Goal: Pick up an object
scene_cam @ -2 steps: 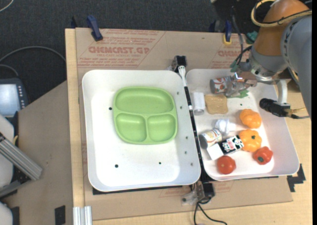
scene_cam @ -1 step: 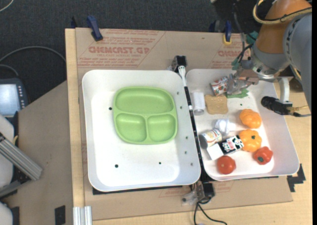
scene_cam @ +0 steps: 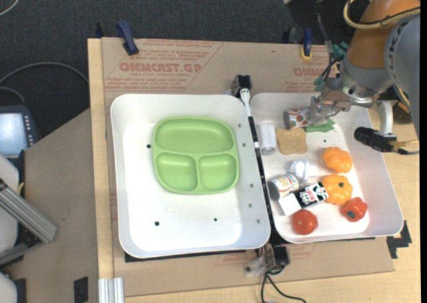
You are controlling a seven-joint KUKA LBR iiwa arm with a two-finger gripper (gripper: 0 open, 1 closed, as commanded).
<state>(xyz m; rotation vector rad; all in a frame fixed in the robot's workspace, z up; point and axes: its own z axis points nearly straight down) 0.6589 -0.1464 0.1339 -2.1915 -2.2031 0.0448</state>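
The grey arm with the orange band reaches in over the far right corner of the desk (scene_cam: 200,55), its jaws (scene_cam: 320,109) low over the far end of the right-hand shallow white bin (scene_cam: 380,188). Whether the jaws stand wide, narrow or closed on anything cannot be told; the wrist hides them.

Just beside the jaws, toward the bin's far left corner, lies a small red-and-white can on its side (scene_cam: 293,119); it appears the likeliest target, though that is a judgement. Nearby sit a tan square slice resembling bread (scene_cam: 291,140) and a white cylindrical cup (scene_cam: 267,137) against the bin's left wall. Toward the near edge lie two orange pepper-like toys (scene_cam: 337,159), a red round tomato-like toy (scene_cam: 304,221) and a black-and-white carton (scene_cam: 311,195). The left-hand white bin (scene_cam: 133,215) carries a green divided plastic tray (scene_cam: 195,155).

Risks: a can lying on its side may roll away from closing jaws; the closeness of the bread slice and bin wall could foul a finger or yield a double or missed grasp.
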